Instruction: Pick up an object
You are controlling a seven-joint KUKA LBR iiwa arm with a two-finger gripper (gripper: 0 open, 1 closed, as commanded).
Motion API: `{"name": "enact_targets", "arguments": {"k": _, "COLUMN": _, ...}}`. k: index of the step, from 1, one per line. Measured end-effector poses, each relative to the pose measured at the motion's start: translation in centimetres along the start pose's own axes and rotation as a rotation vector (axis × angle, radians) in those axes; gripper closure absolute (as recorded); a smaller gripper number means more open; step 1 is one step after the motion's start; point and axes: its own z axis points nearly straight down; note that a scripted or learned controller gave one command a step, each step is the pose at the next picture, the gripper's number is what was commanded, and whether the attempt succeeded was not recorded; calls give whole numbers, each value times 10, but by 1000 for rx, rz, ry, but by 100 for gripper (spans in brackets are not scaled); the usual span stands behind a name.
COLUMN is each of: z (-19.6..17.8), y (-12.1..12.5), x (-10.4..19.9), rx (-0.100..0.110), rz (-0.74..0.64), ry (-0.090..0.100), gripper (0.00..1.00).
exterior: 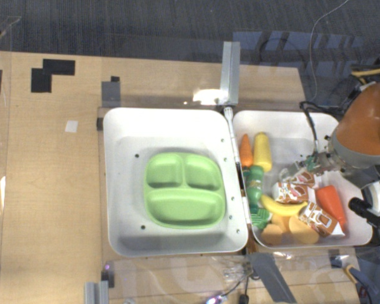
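The right bin holds a pile of toy foods. An orange carrot and a yellow cylinder lie at its left, with a green bottle below them. A banana lies in the middle beside a red-and-white snack packet. A second packet, an orange-red piece and tan round pieces sit at the front right. My gripper hangs low over the bin's right side, just above the first snack packet, under the orange wrist band.
The left bin holds a green divided plate. A metal post stands behind the wall between the bins. A dark green piece lies at the right bin's front left corner.
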Motion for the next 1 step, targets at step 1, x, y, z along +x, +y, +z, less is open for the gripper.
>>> {"name": "enact_targets", "arguments": {"k": 1, "z": 5, "y": 22, "x": -35, "rx": 25, "rz": 346, "ry": 16, "gripper": 0}}
